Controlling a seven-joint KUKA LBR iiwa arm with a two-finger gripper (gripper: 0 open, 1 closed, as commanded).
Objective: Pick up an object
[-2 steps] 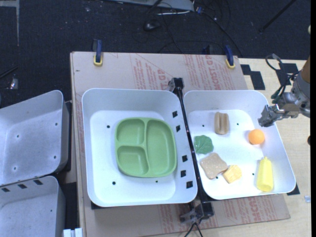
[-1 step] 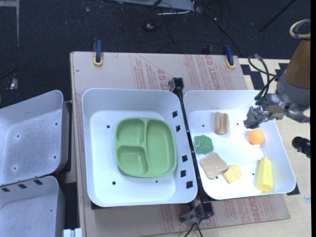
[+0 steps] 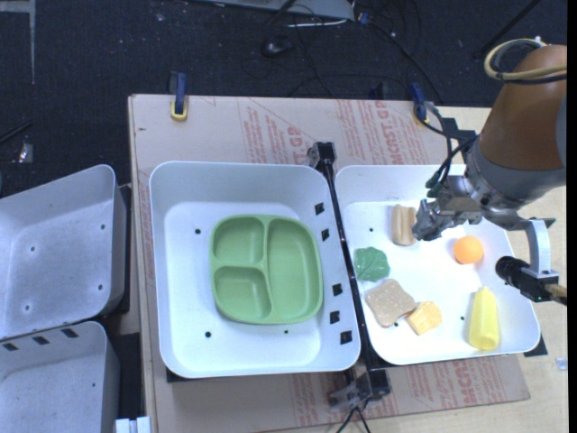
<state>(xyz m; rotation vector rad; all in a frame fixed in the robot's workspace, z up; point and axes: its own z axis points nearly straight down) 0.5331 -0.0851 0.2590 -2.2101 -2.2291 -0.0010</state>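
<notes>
In the right bin [image 3: 451,354] lie a tan bread-roll piece [image 3: 402,224], an orange ball [image 3: 468,250], a green leafy piece [image 3: 371,262], a brown toast slice [image 3: 389,302], a small yellow-orange cube [image 3: 425,317] and a yellow corn-like piece [image 3: 483,318]. My gripper [image 3: 431,220] hangs low over the bin's back part, just right of the bread-roll piece and left of the orange ball. Nothing shows between its fingertips.
The left bin [image 3: 180,332] holds a green three-compartment tray [image 3: 267,270]. A black divider [image 3: 338,260] runs between the two bins. The arm's orange band [image 3: 527,111] and grey wrist cover the right bin's back right corner. White lids [image 3: 54,242] lie off to the left.
</notes>
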